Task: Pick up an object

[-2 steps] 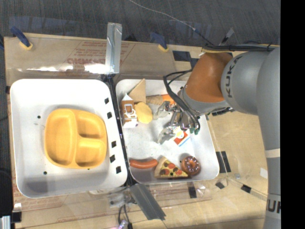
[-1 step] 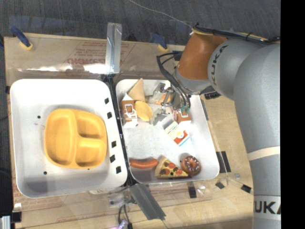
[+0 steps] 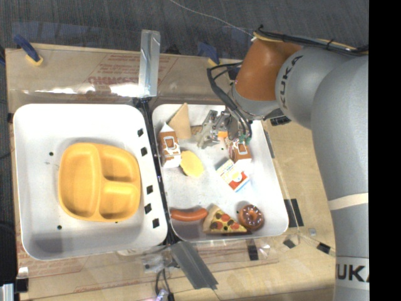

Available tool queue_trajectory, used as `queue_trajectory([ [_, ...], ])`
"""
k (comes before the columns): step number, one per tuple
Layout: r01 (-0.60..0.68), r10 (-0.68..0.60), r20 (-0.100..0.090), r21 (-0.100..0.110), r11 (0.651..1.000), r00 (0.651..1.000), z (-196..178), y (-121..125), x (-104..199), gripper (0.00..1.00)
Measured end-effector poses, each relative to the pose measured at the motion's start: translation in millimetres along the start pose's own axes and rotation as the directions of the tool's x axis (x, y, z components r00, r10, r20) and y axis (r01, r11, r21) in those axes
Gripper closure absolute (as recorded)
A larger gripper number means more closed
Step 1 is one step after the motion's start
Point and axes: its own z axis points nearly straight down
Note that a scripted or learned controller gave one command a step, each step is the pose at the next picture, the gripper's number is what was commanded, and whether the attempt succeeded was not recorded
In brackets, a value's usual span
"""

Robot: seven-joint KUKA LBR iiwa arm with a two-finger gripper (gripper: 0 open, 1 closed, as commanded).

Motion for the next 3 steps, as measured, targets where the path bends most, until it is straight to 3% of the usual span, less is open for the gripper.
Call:
queue_trajectory([
  [1, -0.298, 0.298, 0.006, -0.003, 0.955, 0.955, -121, -51, 14, 1.0],
  [2, -0.297, 0.297, 0.001, -0.002, 0.955, 0.955, -118, -50, 15, 0.0],
  [3, -0.343, 0.343, 0.0, -0.002, 0.94, 0.94, 12, -56, 42, 0.0],
])
